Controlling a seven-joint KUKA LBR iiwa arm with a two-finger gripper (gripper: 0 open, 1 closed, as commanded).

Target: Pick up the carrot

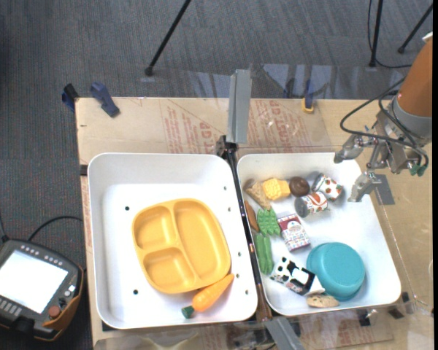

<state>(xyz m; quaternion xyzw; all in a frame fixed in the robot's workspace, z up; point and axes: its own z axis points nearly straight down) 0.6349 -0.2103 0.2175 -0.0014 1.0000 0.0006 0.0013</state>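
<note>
The carrot [213, 293] is orange with a green stub. It lies in the left bin [109, 188] near the front wall, touching the front right corner of a yellow divided plate [180, 244]. My gripper [358, 170] hangs over the right bin's [383, 235] far right corner, far from the carrot. Its two fingers [348, 151] stand apart with nothing between them, so it is open.
The right bin holds a teal bowl [336, 270], a red box [294, 232], green pods [266, 224], a corn piece [275, 189], small cans [315, 202], a cow-patterned carton [293, 275] and a cookie [323, 300]. A grey divider post [239, 111] rises between the bins.
</note>
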